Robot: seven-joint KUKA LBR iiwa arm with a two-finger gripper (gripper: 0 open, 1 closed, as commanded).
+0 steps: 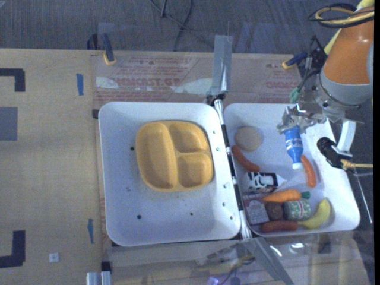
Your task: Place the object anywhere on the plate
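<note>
Between the jaws hangs a blue and white bottle; they grip its top end, and its white cap points down over the right bin. Just beside the bottle, on the bin floor, lies an orange sausage. A bit further from the jaws sit a round tan bun and a red sausage. Far from the jaws, in the left bin, rests the yellow plate, with nothing on it.

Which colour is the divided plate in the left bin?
Yellow: the divided plastic plate appears plain yellow, seen in the camera view.
</note>
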